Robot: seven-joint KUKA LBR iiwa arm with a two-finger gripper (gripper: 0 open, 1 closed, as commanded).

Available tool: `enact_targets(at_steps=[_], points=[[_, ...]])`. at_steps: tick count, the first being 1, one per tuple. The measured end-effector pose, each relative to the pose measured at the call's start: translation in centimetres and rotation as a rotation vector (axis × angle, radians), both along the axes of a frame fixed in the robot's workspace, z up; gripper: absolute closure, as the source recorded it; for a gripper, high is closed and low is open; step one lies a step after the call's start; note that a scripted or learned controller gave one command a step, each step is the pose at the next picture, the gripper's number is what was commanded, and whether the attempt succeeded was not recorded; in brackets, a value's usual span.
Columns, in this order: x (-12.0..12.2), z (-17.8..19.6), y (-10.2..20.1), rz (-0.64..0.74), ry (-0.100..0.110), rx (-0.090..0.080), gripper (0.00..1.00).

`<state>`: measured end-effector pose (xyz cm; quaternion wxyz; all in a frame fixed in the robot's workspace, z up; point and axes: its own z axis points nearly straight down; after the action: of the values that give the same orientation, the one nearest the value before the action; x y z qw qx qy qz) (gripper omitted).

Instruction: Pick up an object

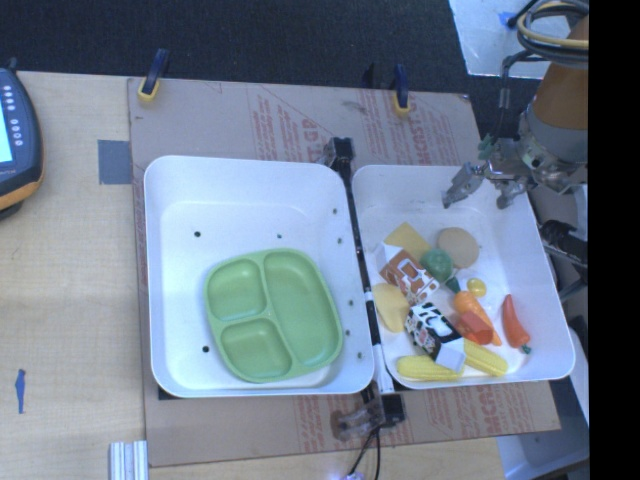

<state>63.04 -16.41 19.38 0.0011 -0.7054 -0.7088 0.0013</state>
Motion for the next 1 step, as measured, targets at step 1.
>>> enact_targets(at_steps=[1], points=[[-6.86, -8.76, 0.66, -0.001, -0.005, 0.0, 0.0]])
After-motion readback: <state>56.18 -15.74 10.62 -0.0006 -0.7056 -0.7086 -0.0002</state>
